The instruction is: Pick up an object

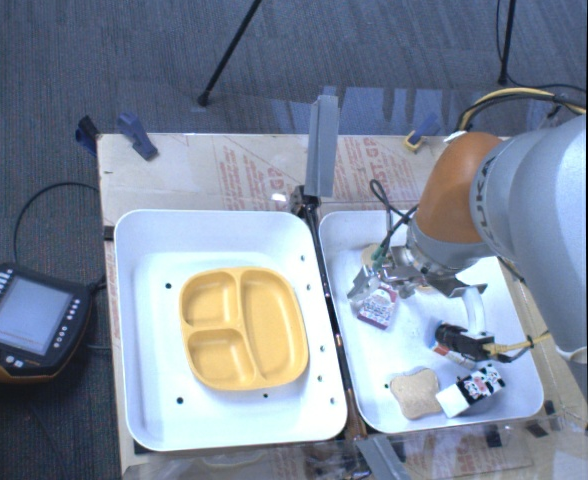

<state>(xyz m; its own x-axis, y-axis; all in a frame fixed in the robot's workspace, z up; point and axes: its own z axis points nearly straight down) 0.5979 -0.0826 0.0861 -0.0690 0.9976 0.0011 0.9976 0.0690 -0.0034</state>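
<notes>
My gripper [374, 282] is low over the upper left part of the right bin [514, 288], under the grey arm with its orange band. A small pink and purple packet [377, 310] lies directly below the gripper, touching it or nearly so. The view does not settle whether the packet is gripped. A tan slice of toast [414, 393] lies near the bin's front edge. Beside it, to the right, sits a small white and black object [471, 386].
The left bin [144, 268] holds a yellow divided plate [242, 326] in its middle. A grey upright post [322, 153] stands behind the seam between the bins. A teach pendant [24, 318] lies on the floor to the left.
</notes>
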